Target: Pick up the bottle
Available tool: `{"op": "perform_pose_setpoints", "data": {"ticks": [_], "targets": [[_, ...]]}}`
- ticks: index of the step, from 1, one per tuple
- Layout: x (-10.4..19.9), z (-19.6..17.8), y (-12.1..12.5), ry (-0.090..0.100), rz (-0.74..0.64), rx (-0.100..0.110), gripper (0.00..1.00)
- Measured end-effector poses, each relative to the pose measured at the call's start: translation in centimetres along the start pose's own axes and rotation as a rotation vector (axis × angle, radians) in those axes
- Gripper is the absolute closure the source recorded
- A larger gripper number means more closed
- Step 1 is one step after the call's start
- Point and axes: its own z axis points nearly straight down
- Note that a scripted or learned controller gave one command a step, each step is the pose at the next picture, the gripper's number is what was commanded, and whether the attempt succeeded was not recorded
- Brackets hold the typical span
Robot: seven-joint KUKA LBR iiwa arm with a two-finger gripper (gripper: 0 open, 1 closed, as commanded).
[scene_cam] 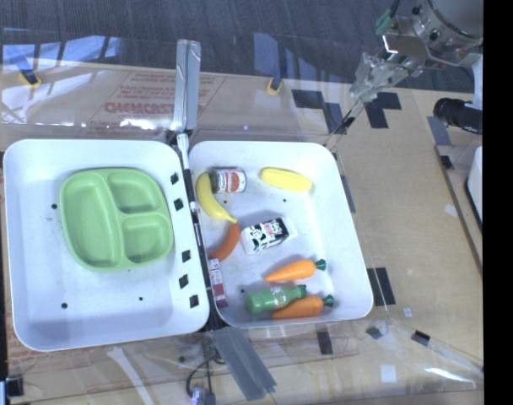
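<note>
A green bottle (273,299) lies on its side near the front of the right bin (345,251), its cap pointing right, pressed against an orange carrot (300,308). My gripper (368,81) hangs well above and behind the right bin's far right corner, far from the bottle. Nothing shows between its fingers.
The right bin also holds a banana (209,199), a red can (229,180), a yellow lemon-like fruit (285,179), a small milk carton (265,234), an orange sausage-like piece (226,243) and a second carrot (294,270). A green divided plate (117,218) lies in the left bin (37,310).
</note>
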Motion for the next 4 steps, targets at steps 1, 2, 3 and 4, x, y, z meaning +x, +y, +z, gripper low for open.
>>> {"op": "perform_pose_setpoints", "data": {"ticks": [1, 2, 3, 4], "targets": [[4.8, 12.4, 1.2, 0.001, 0.219, 0.011, 1.0], [0.9, 8.9, 1.5, 0.0, 0.255, 0.005, 1.0], [-2.4, 4.0, 1.7, 0.0, 0.205, 0.002, 1.0], [-2.3, 5.0, 1.7, -0.001, 0.619, 0.008, 1.0]]}}
